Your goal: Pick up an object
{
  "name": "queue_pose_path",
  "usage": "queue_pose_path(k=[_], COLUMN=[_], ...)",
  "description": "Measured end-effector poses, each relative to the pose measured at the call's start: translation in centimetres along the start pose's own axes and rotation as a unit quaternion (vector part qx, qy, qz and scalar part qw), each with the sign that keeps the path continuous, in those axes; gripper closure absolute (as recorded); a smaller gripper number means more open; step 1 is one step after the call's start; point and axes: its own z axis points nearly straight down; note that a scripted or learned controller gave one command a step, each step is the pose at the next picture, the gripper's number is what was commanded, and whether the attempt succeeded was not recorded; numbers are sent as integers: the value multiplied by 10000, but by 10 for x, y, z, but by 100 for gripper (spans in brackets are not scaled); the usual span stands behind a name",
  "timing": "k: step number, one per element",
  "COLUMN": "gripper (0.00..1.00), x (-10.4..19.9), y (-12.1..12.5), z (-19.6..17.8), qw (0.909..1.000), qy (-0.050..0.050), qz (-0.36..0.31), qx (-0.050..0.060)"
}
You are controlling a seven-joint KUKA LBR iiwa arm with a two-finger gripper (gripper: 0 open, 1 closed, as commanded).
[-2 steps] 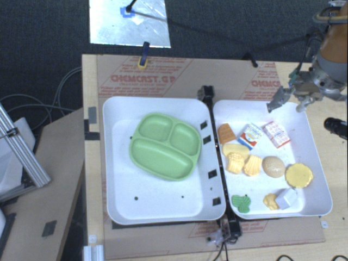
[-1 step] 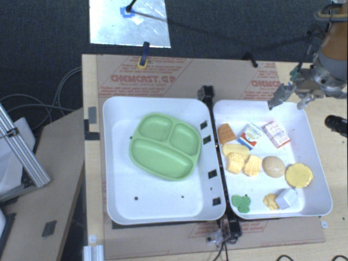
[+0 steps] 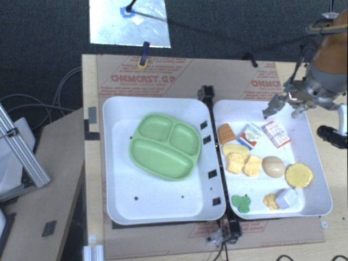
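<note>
Camera view: red-white packet [image 3: 276,134], long axis diagonal, near open hand [image 3: 284,109].

Two white bins [image 3: 115,145] sit side by side. The left one holds one green divided plate [image 3: 165,145]. The right bin [image 3: 312,162] holds about ten small toy food pieces [image 3: 273,166], including two snack packets [image 3: 275,133].

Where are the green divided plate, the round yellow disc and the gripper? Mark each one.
green divided plate [image 3: 163,145]: camera view, on its large front compartment.
round yellow disc [image 3: 298,175]: camera view, on the middle of its top face.
gripper [image 3: 286,106]: camera view, midway between its two fingertips.
</note>
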Motion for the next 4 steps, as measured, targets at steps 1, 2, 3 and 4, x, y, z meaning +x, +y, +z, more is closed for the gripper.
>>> queue_pose_path(k=[1, 2, 3, 4], gripper=[0, 0, 0, 100], x=[10, 2, 2, 2], y=[-3, -2, 1, 4], z=[54, 112, 140, 126], qw=[10000, 10000, 10000, 10000], qy=[5, 3, 9, -1], qz=[-3, 2, -2, -7], qx=[2, 8, -33, -88])
